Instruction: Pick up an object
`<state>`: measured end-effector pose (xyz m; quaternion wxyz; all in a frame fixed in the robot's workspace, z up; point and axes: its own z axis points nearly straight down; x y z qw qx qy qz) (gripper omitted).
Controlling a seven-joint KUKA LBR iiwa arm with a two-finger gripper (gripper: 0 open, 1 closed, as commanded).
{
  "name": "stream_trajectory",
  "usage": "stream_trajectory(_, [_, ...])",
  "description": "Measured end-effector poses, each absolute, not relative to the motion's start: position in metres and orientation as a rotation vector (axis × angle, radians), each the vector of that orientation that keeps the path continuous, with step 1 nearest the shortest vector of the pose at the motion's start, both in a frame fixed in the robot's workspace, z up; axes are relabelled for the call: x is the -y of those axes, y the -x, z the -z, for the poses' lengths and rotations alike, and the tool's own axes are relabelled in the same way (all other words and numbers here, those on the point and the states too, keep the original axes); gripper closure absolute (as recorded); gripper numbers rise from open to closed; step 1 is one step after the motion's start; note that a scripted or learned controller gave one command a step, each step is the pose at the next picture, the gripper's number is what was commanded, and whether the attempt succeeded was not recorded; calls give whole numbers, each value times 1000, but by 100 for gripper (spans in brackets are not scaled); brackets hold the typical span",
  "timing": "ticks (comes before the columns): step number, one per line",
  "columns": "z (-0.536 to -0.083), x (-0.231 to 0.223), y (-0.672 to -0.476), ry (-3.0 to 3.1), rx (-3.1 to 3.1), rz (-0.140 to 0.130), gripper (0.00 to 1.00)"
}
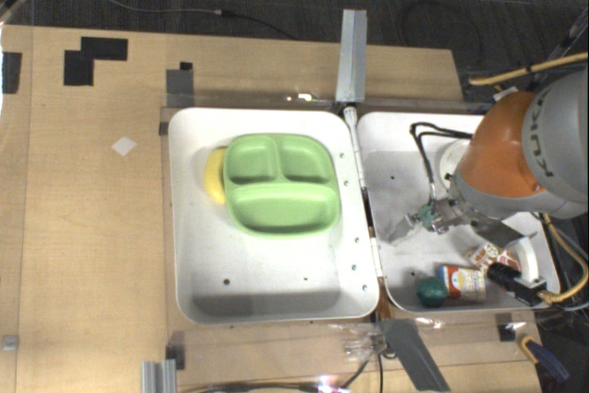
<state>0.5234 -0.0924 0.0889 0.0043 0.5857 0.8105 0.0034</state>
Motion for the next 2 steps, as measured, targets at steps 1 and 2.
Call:
stream_trajectory(1, [-89, 94, -523, -1806, -2559, -10, 0])
stream_trajectory(2, [-89, 90, -534, -1818, -2549, -7, 0])
